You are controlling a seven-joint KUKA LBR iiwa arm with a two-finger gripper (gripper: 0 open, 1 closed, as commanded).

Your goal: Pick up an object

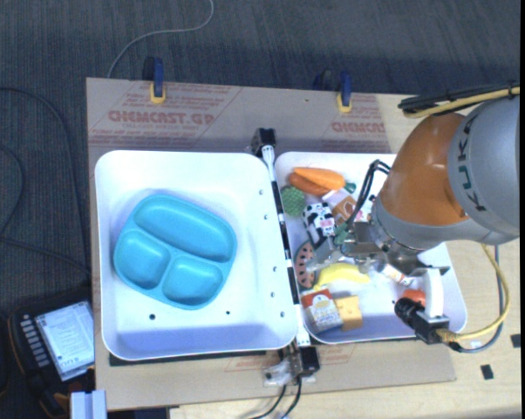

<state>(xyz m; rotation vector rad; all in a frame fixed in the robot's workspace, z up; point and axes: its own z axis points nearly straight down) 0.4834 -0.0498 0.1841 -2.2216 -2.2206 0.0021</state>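
Overhead, a brown board [201, 116] printed "CHEMCAST GP" carries two white bins. Left bin [123, 321]: a blue three-compartment plate [175, 249]. Right bin [450, 308]: an orange carrot [316, 180] at the far end, lying left-to-right, a yellow banana [341, 276] lying likewise, and a wedge of cheese [350, 311]. The arm's gripper [354, 244] sits low just above the banana; whether it is parted or closed cannot be told.

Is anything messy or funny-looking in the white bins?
Nothing is spilled or broken. The right bin is crowded: a carrot, a banana and other small toys are piled along its left side. The blue divided plate lies at a slant in the left bin.
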